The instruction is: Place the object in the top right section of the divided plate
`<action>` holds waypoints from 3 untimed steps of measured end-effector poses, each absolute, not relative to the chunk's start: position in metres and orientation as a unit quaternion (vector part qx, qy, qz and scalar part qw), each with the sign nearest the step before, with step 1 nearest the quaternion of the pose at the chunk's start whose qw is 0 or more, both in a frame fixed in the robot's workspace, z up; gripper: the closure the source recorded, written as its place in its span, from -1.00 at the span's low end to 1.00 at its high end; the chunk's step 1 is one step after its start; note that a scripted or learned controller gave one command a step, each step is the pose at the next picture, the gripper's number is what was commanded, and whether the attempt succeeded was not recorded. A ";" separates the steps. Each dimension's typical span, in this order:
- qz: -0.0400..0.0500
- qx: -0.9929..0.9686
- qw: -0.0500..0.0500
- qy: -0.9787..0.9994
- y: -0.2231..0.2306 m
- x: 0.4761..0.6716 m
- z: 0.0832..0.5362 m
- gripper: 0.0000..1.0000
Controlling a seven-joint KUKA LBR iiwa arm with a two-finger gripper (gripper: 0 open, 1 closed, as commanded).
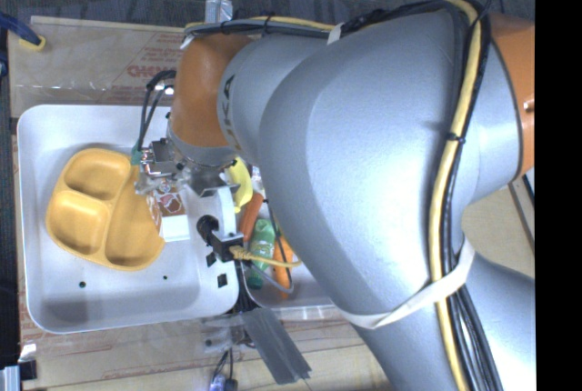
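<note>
Hovering at yellow divided plate's (91, 212) right edge, hand (166, 198) (grip state unclear), object unidentifiable

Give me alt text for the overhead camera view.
A large grey robot arm reaches in from the right, its gripper low at the right edge of a yellow divided plate in the left white bin. Colourful objects lie beneath the arm.

- The divided plate (91, 212) at the frame's left was mustard yellow.
- The bin (109, 303) under it was plain white.
- The arm (364, 162) was grey, with an orange band (195, 98).
- A yellow cable (459, 107) ran along the arm.
- Right of the plate lay an orange carrot (249, 212) and a green bottle (261, 244).
- The bench board (100, 62) was tan with red print.
</note>
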State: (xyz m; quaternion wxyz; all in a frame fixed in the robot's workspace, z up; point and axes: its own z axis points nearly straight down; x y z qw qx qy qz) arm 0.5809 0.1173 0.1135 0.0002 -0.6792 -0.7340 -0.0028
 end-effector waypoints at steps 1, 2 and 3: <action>0.001 -0.654 0.001 -0.757 0.074 0.599 0.291 1.00; 0.003 -0.625 0.002 -0.781 0.178 0.605 0.185 1.00; -0.006 -0.640 -0.004 -0.768 0.191 0.543 0.122 1.00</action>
